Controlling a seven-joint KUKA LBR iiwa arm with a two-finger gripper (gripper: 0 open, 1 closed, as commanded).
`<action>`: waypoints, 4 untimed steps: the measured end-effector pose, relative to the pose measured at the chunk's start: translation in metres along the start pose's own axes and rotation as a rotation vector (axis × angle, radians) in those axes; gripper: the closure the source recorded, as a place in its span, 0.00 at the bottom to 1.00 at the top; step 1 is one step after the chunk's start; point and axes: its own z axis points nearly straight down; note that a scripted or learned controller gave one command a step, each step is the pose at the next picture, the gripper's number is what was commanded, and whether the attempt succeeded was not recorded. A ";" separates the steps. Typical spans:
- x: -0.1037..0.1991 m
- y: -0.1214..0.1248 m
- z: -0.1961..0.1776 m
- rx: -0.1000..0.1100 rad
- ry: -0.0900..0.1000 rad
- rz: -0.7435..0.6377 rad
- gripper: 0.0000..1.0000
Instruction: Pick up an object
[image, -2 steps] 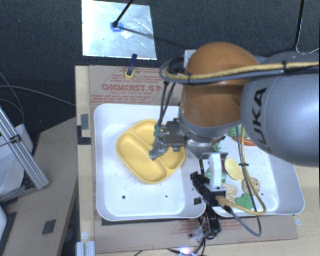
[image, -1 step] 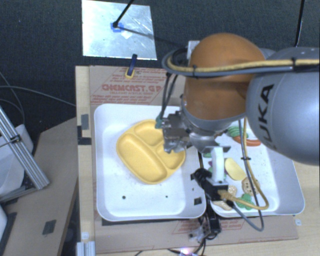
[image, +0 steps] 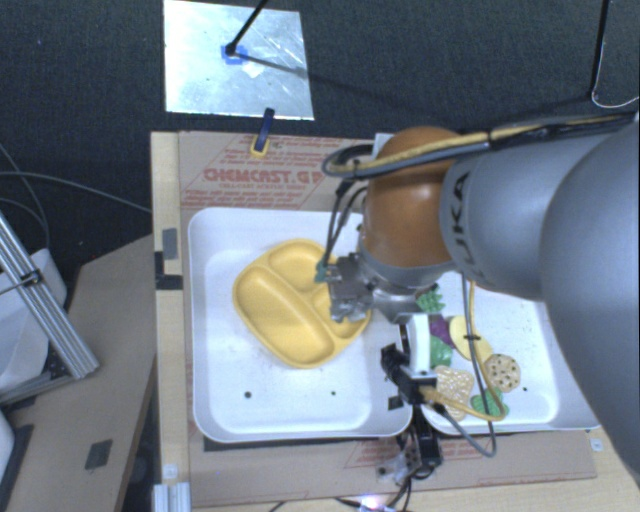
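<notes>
Grey arm (image: 560, 210) looms largest, its orange band (image: 405, 200) hanging over the seam between the two white bins. Below it the claw (image: 345, 295) sits at the right edge of the yellow divided dish (image: 290, 305), which lies in the left bin (image: 215, 400); whether it is clenched or released cannot be told. Right of the dish, food toys (image: 470, 365) crowd the right bin (image: 540, 405). Beyond the dish, a foil sheet (image: 235, 60) lies past the worktop (image: 110, 300).
</notes>
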 end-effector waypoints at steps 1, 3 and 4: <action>-0.048 -0.027 -0.048 -0.013 0.004 -0.001 1.00; -0.022 -0.042 -0.240 -0.015 0.006 -0.012 1.00; -0.022 -0.042 -0.251 -0.018 0.006 -0.016 1.00</action>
